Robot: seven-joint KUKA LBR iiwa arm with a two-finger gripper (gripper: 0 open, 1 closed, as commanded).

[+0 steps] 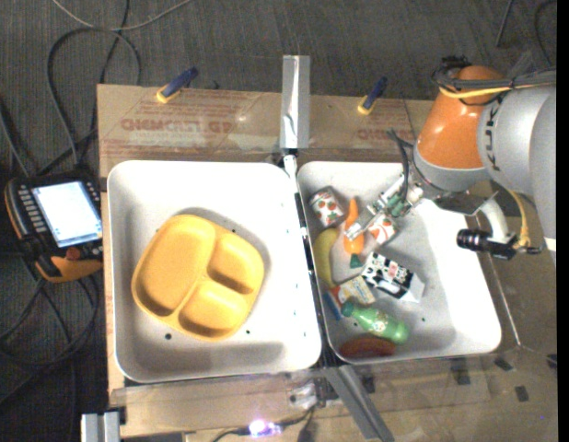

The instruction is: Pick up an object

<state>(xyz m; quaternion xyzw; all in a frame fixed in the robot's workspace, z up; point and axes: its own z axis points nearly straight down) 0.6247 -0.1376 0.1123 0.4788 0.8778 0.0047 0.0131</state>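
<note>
My end effector [392, 203] hangs over the right bin [450, 325], toward its twelve o'clock edge, just above the heap of small things. I cannot tell how it is set or whether it has hold of anything; it is too small and cluttered to read there. The heap lies in the bin's nine o'clock half: a small white carton with red and green print [326, 206] at the top, an orange-and-white packet [372, 233] right under my end effector, a yellow banana-like piece [326, 251] against the nine o'clock wall, a black-and-white printed box [391, 275] near the middle, a green bottle [377, 321] toward six o'clock, and a red-brown item [367, 346] at the six o'clock wall. The left bin [156, 178] holds a yellow divided tray [200, 274].
</note>
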